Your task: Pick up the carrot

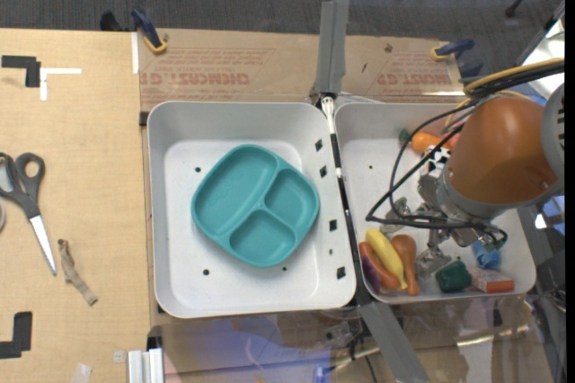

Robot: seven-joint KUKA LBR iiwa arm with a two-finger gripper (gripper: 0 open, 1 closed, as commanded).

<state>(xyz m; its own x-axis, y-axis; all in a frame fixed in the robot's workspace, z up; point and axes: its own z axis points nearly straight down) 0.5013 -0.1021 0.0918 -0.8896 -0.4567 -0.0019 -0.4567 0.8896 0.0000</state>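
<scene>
An orange piece with a green tip, which looks like the carrot, lies at the far side of the right bin, partly hidden by the arm's orange band. My gripper hangs low over the near half of that bin, well nearer than the carrot. It sits between an orange-brown elongated piece and a green block. I see nothing held in it.
A yellow banana and a purple item lie at the right bin's near-left corner. A blue piece and a red-and-white piece lie near-right. The left bin holds a teal divided plate. Scissors lie on the bench at left.
</scene>
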